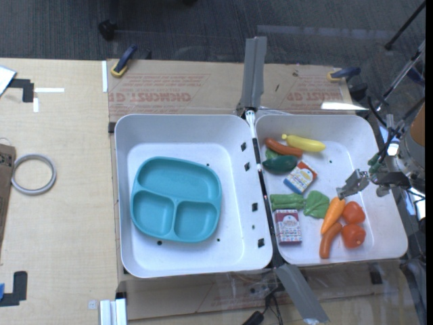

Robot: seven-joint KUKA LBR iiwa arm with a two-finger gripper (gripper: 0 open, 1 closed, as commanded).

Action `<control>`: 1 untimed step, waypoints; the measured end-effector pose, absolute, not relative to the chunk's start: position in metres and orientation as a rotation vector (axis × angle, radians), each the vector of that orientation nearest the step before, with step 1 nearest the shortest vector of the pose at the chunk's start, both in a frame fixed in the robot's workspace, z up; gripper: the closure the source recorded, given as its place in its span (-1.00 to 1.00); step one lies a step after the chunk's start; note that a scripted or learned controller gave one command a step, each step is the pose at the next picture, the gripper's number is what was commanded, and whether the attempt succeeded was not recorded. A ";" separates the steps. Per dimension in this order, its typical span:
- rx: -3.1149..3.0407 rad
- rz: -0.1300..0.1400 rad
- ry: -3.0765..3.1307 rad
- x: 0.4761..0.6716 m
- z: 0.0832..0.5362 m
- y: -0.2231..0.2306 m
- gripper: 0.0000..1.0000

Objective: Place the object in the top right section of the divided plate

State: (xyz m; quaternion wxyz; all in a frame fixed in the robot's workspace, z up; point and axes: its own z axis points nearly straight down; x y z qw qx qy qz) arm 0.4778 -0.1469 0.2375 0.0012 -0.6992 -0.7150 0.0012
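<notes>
The turquoise plastic divided plate point(177, 200) lies in the left white bin point(128, 249) on the worktop. The right white bin point(379, 246) holds toy food: a yellow banana point(304, 142), an orange carrot point(332, 213) and two red tomatoes point(352, 225). The gripper point(353, 183) hovers at the bin's three o'clock edge, just above the carrot, fingers apart and holding nothing.

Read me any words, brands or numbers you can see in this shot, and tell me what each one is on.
"CHEMCAT GP": red print, seen upside down, on the cardboard sheet behind the left bin; it repeats faintly behind the right bin. My reading is unsure.
Red packet: print too small to read.
Blue and white packet: print too blurred to read.
</notes>
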 end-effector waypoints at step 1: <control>-2.383 0.004 -2.044 0.479 0.166 -0.154 -1.00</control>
